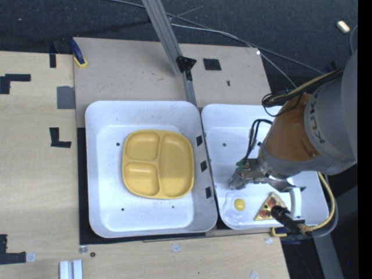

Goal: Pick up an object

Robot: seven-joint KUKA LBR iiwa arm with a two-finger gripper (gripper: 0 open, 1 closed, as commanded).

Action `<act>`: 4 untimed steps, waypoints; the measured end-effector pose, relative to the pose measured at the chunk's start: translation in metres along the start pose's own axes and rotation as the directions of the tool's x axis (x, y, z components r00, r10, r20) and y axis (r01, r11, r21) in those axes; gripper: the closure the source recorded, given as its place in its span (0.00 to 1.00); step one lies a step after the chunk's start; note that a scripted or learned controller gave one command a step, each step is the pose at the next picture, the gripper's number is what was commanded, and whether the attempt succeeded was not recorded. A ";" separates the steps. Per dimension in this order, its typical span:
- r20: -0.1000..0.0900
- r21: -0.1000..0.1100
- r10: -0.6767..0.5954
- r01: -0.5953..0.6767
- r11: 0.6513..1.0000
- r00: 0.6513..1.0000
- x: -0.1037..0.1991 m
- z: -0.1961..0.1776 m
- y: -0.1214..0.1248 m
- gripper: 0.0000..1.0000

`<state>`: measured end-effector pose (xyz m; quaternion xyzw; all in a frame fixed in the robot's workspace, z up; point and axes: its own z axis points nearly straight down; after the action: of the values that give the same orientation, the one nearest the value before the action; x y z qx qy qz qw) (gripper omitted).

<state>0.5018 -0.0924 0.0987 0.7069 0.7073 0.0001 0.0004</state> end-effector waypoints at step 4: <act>-0.002 0.001 -0.006 0.006 1.000 1.000 0.030 -0.149 0.001 1.00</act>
<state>0.5026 -0.0625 0.2477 0.7048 0.7094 0.0003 -0.0006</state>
